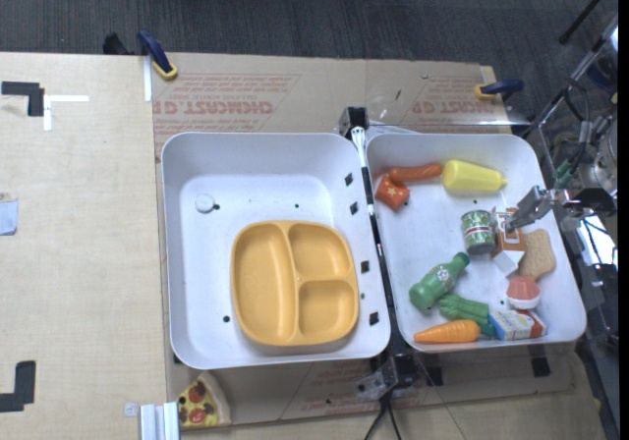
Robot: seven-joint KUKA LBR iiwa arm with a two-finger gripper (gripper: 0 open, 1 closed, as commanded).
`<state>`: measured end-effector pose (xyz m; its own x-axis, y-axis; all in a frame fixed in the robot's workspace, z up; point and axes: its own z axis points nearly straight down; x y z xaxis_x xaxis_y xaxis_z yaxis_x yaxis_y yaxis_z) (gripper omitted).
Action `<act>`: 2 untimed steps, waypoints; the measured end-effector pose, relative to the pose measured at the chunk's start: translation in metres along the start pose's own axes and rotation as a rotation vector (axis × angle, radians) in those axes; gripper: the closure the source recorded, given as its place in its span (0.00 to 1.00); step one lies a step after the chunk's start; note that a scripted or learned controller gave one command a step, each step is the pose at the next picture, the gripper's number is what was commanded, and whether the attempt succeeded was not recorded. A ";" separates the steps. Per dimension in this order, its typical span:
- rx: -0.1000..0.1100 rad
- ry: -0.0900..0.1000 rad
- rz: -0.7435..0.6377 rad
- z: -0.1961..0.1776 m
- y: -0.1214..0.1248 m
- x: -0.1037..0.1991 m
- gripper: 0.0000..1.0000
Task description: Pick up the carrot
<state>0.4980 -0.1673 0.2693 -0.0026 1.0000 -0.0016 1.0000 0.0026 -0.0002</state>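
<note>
The carrot (447, 332) lies at the near edge of the right bin (425, 232), just beside a green bottle (437, 282). The end effector (526, 209) hovers near a can (479, 231); I cannot tell its state.

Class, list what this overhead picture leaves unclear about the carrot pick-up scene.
- Gripper, camera view: too small and blurred to tell whether it is open.
- Small can: label too small to read.
- Carton beside the carrot: print unreadable.
- Arm: cut off by the right edge.
</note>
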 end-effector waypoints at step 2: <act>-0.003 -0.002 0.074 -0.106 -0.017 0.138 0.00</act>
<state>0.4804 -0.0293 0.3753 0.0717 0.9974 -0.0031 0.9974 -0.0717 0.0029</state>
